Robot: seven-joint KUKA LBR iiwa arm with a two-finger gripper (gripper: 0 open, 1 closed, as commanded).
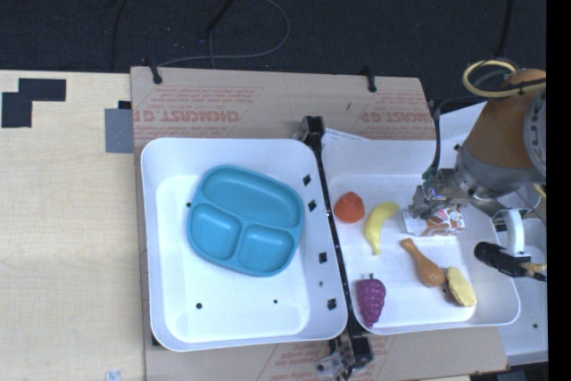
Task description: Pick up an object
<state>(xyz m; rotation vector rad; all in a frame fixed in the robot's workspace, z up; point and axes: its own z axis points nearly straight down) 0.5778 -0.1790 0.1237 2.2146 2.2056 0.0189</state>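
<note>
Five small toy foods lie in the right bin [419, 317], the banana [378, 226] just beside the gripper [435, 208] at its left, looking light, stiff and slick, best pinched across its narrow middle; whether the jaws are open I cannot tell.

Two shallow white bins side by side on a bench. In the left bin [169, 317], a blue divided plate [245, 220]. In the right bin [393, 165]: an orange ball [349, 208], a banana [379, 225], a purple grape bunch [370, 299] at the near edge, a chicken drumstick [425, 262], a yellow piece [460, 286] beside it. Gripper [437, 211] low over the right bin, near the banana, arm [500, 138] entering from the right.
</note>
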